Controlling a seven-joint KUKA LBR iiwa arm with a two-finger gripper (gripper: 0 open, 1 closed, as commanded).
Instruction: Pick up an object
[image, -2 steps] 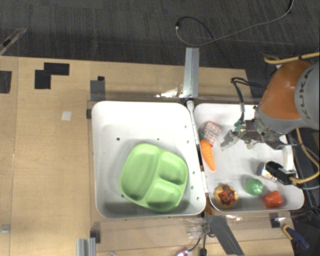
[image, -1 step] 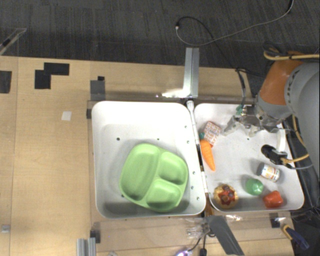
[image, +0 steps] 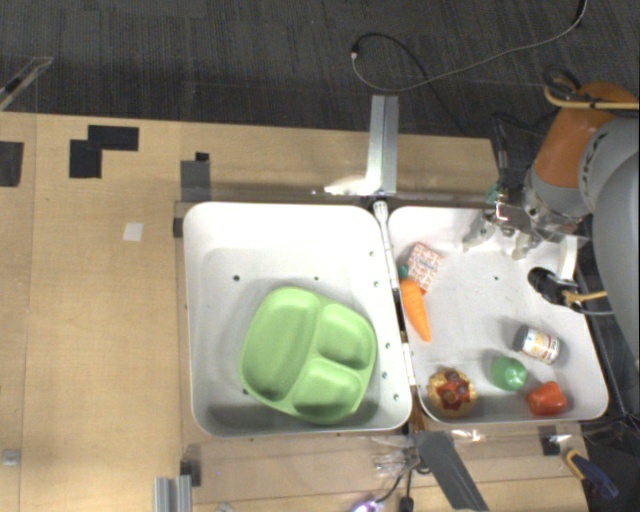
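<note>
Tool (image: 502, 236) over right bin (image: 470, 290) back edge, carrot (image: 415, 312) by divider

Light: we see bright, even overhead light.
Glare: the white bins (image: 300, 225) wash out.
Shadows: soft under the green tray (image: 308, 352).
Sharpness: we find edges slightly soft.

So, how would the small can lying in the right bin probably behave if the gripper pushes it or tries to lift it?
The small can lies on its side, so a push would likely make it roll across the right bin. Its rounded, seemingly shiny wall may slip between fingers unless gripped across the body. It looks rigid, so squeezing should not deform it.
</note>
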